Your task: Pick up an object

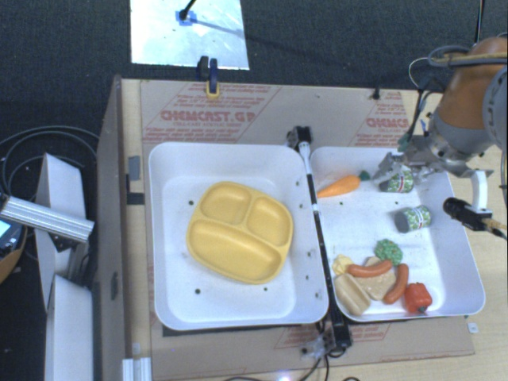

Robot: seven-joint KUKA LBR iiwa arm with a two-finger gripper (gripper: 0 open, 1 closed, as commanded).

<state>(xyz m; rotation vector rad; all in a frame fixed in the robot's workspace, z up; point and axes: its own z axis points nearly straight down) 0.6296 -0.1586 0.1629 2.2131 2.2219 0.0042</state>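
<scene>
Arm (475,94): reaching in from the right, orange band above the grey wrist, bent down over the right bin (444,300).
Gripper (394,173): low at that bin's far edge.

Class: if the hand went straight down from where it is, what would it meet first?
Probably the small green-labelled can just beneath the hand, then the right bin's floor; depth is unclear.

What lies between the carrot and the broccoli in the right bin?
In the camera view, only bare white bin floor lies between the carrot and the broccoli.
</scene>
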